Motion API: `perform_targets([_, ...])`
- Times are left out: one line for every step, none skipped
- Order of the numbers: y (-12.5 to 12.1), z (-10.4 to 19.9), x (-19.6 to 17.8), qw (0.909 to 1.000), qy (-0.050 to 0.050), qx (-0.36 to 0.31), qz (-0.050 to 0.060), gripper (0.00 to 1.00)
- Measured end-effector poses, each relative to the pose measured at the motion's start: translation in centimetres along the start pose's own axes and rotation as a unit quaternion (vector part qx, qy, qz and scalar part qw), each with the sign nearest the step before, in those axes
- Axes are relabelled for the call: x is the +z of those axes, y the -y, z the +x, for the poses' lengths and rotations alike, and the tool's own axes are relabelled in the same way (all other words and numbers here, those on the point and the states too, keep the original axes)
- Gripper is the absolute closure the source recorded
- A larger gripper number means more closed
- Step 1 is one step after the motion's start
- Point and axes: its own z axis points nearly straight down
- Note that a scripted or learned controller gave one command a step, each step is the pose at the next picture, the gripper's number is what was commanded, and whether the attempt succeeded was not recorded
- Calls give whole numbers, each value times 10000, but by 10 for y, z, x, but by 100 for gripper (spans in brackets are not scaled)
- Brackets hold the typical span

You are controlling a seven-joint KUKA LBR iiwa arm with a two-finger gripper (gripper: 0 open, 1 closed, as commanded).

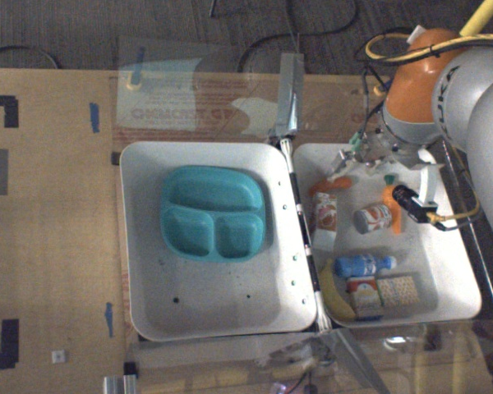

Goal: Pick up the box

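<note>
Near the front of the right bin [464,290] lies a small tan patterned box [398,290]. A smaller red and white box [364,295] lies against its left side. My gripper [353,154] hangs over the far left corner of that bin, well behind both boxes, under the orange band of the arm [423,72]. It is small and blurred here, and nothing shows in it.
The right bin also holds a blue bottle [364,264], a yellow banana [335,295], a tipped can [373,217], a red and white packet [324,212] and orange items [392,207]. A teal divided plate [214,213] lies in the left bin [140,245].
</note>
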Motion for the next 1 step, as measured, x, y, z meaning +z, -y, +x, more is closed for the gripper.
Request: perform_targets([12,-3,-238,9998,-32,171,86,0])
